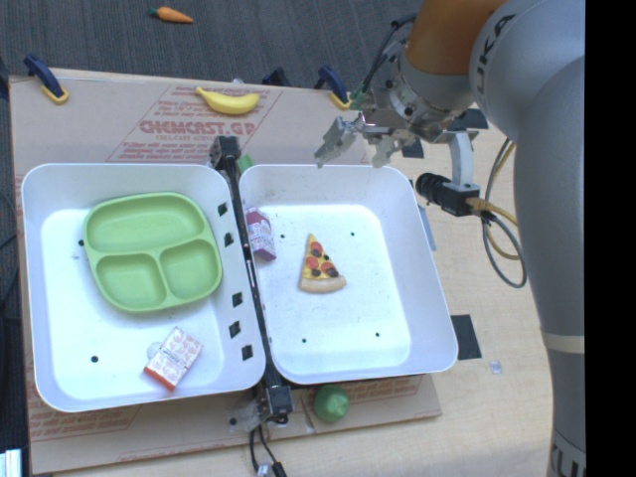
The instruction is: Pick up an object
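A toy pizza slice lies near the middle of the right bin. A dark red packet rests against that bin's left wall. The left bin holds a green divided plate and a small red-and-white packet near its front. My gripper hangs over the far rim of the right bin, above and behind the pizza slice. Its fingers stand open with nothing between them.
A toy banana lies on the cardboard behind the bins. A green ball sits in front of the right bin. A toy carrot lies on the floor far back. Blue clamps grip the cardboard's far edge.
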`<action>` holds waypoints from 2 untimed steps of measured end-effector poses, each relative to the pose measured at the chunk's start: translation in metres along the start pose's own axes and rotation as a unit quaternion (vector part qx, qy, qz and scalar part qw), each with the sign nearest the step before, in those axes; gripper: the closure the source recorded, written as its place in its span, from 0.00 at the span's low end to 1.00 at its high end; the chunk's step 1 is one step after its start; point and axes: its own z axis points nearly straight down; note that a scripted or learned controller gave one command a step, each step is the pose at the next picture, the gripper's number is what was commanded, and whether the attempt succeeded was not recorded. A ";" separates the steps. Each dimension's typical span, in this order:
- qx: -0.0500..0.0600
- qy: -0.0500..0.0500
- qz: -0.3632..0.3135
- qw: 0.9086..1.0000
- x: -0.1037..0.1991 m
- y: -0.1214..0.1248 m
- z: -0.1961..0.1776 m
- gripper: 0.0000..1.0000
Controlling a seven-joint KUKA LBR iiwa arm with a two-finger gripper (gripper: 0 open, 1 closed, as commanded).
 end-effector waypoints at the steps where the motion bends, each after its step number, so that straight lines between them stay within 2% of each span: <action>1: 0.002 0.000 0.000 1.000 -0.043 -0.032 0.185 0.00; 2: 0.001 -0.001 -0.002 1.000 -0.043 -0.031 0.172 1.00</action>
